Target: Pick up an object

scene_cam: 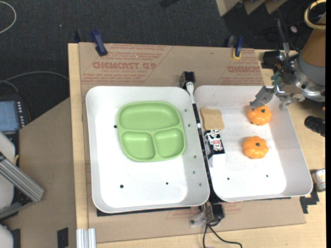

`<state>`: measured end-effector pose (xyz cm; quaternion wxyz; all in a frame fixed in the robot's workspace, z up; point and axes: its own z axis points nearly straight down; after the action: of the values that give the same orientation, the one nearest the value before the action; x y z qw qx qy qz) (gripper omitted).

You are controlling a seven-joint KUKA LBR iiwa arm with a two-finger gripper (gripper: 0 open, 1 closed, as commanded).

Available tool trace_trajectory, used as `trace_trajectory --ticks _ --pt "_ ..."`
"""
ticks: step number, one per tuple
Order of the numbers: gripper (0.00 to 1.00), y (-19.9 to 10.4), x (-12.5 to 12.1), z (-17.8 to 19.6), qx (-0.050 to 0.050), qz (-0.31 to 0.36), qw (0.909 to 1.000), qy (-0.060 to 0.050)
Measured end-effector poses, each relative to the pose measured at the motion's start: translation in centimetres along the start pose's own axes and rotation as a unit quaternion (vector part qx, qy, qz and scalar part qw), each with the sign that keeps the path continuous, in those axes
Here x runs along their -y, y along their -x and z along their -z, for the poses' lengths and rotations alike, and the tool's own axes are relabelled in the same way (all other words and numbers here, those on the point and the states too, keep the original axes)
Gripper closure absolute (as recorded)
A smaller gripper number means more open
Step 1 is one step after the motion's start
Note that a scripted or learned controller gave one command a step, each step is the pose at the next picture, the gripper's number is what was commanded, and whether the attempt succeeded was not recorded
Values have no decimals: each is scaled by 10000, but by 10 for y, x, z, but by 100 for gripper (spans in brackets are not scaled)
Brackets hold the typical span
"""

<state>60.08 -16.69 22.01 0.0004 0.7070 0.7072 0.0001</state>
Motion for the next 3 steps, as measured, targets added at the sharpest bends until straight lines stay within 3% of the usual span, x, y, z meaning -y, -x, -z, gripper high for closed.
trace_trajectory --ticks 1,3 --pt "0 52 -68 -130 -106 5 9999 -44" --pt "0 49 -67 -134 -87 24 9999 -61"
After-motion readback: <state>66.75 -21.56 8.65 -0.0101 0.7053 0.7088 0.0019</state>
